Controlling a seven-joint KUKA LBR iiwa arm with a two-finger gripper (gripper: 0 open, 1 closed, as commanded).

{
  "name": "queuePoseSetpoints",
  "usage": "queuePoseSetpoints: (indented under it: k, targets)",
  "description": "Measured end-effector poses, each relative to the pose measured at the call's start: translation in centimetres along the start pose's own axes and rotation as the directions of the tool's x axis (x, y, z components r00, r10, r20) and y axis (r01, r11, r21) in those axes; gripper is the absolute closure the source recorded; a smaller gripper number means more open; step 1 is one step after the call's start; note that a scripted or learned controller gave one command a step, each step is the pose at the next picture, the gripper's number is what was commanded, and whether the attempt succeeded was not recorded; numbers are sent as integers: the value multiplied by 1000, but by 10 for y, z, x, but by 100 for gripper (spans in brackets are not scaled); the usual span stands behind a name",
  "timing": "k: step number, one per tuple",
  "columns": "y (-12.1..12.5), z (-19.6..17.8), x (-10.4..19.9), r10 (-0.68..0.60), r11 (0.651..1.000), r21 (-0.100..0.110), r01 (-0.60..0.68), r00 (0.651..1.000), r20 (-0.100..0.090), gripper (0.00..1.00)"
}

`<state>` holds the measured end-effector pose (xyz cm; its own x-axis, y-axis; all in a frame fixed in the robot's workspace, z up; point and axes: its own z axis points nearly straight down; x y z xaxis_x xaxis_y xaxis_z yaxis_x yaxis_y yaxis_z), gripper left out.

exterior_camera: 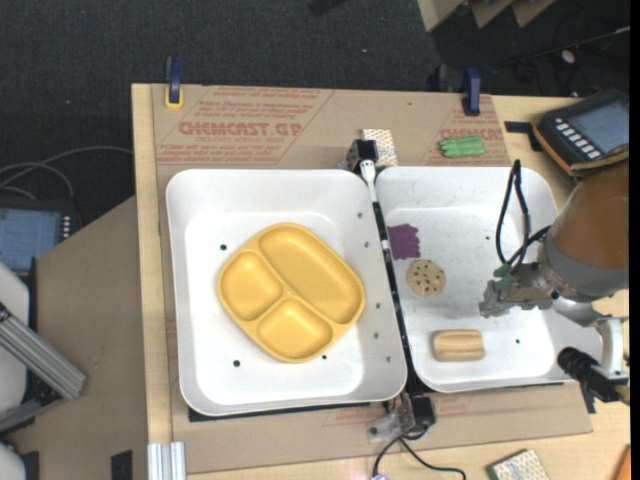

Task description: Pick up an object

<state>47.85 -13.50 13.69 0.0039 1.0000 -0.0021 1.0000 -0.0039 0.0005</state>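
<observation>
The right bin (470, 183) holds three small things. A flat purple piece (403, 239) lies near its left wall. Just below that is a round chocolate-chip cookie (426, 278), and a tan bread-roll-shaped piece (458, 345) lies near the front wall. My gripper (499, 301) hangs low over the bin floor at the right. It is to the right of the cookie and above-right of the roll, touching neither. Nothing shows in its grasp.
A yellow three-compartment plate (290, 290) lies in the left bin (200, 208). A green object (461, 148) rests on the cardboard behind the right bin. The grey and orange arm (595, 238) covers the right bin's right side, with a black cable (512, 213) looping above the gripper.
</observation>
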Motion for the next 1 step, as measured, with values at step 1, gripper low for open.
queuePoseSetpoints:
  k: [1]
  targets:
    - [1, -1, -18, -2, 1000, -2, 2, 1000, 1, 100]
